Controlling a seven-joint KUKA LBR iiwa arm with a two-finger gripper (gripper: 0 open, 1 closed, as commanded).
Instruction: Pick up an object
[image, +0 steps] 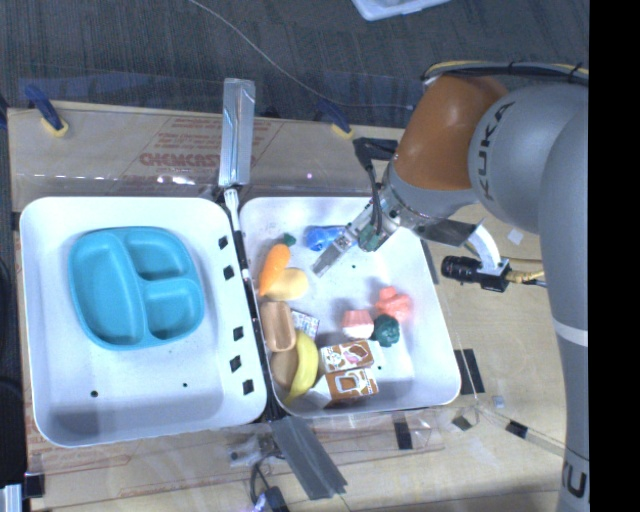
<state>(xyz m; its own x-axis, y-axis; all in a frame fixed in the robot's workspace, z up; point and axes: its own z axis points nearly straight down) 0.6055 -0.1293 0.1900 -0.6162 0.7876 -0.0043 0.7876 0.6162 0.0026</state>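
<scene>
the end effector (335, 253) hangs above the right bin (425, 300), grasping nothing; finger spacing cannot be told. risk: the blue object (320, 238) just beside it is nudged aside, causing a failed grasp.

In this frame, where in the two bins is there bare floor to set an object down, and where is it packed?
Left bin: a bare floor strip lies in front of the blue divided plate. Right bin: bare floor at center, between the carrot and the pink toy, and the far right corner. Its left wall is packed: carrot, bread, banana, carton.
</scene>
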